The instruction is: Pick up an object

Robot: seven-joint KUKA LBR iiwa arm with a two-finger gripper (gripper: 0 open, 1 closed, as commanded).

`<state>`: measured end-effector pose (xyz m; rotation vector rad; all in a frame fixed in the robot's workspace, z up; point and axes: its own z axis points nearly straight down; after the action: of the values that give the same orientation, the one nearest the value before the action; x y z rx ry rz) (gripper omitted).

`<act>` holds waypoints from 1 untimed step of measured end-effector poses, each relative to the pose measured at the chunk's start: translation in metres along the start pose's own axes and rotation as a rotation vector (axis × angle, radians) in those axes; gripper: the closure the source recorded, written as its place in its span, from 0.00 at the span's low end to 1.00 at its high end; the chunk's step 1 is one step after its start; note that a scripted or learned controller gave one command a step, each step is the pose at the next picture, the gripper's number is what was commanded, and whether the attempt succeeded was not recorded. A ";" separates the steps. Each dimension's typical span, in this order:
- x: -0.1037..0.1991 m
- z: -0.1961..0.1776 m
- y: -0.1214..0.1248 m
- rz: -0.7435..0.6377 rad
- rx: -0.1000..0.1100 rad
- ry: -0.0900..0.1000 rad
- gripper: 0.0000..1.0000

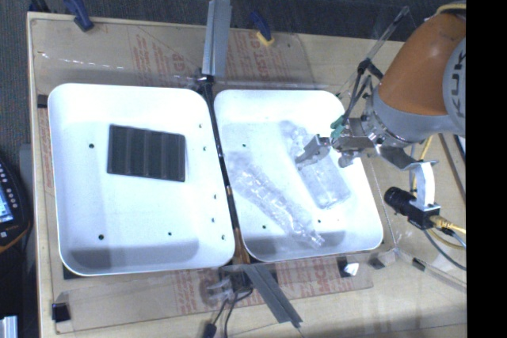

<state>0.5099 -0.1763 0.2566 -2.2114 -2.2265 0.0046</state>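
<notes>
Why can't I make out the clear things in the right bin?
Camera view: the clear plastic pieces are see-through against the bright, washed-out white right bin, leaving only faint glints; the dark pad in the left bin reads sharply.

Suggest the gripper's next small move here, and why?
Probably a short descent onto the clear plastic bottle in the right bin. The gripper sits right over the bottle's upper end, and nothing is visibly between its fingers. A second clear plastic piece lies beside it, so going straight down seems safer than sliding sideways.
</notes>
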 end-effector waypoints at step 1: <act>-0.034 0.023 0.005 0.040 0.001 0.001 0.00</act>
<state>0.5149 -0.2103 0.2335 -2.2543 -2.1811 0.0050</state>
